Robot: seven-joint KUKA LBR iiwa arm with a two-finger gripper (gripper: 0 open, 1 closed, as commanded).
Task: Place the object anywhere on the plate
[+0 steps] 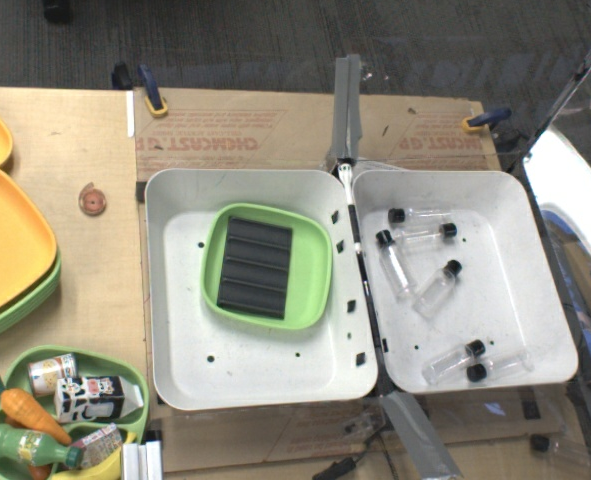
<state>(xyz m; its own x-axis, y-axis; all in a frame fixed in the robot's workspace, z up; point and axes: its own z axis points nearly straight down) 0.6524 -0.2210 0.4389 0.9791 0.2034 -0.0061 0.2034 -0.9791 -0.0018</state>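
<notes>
A green plate (pixel 268 266) sits in the left bin (pixel 175 368) with a dark ribbed block (pixel 254 266) lying flat on its middle — the task's thing is on the plate. Right of the plate, in the right bin (pixel 535 268), clear vials with black caps (pixel 445 276) lie scattered; the gripper's state cannot be told.

Green plate (pixel 315 268) with a dark ribbed block (pixel 255 266) in left bin (pixel 175 298); clear vials (pixel 437 286) in right bin (pixel 545 298).
</notes>
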